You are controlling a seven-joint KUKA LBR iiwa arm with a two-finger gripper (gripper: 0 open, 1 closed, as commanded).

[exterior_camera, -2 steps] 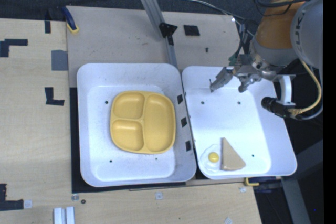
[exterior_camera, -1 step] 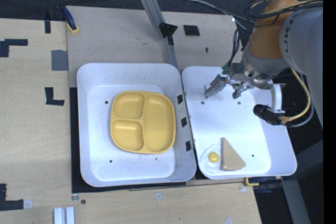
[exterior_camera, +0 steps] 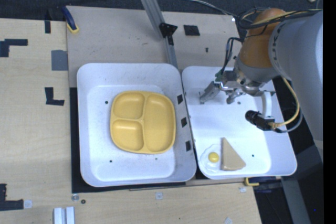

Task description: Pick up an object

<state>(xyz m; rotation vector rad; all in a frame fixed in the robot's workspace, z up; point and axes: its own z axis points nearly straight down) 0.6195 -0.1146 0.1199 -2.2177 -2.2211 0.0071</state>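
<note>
A tan wedge-shaped piece (exterior_camera: 230, 156) lies in the right bin (exterior_camera: 262, 165) near its front edge. Beside it on the left sits a white round piece with a yellow centre, like a fried egg (exterior_camera: 212, 157). A yellow divided plate (exterior_camera: 143, 121) rests in the middle of the left bin (exterior_camera: 92, 113). My gripper (exterior_camera: 220, 92) hangs over the back part of the right bin, well behind the wedge and the egg, and its fingers (exterior_camera: 208, 93) are spread apart with nothing between them.
A grey metal pole (exterior_camera: 149, 0) slants down from the top to the gap between the bins. Black cables (exterior_camera: 273, 122) loop off the wrist over the right bin's right side. Tape marks dot the wooden bench (exterior_camera: 31, 86).
</note>
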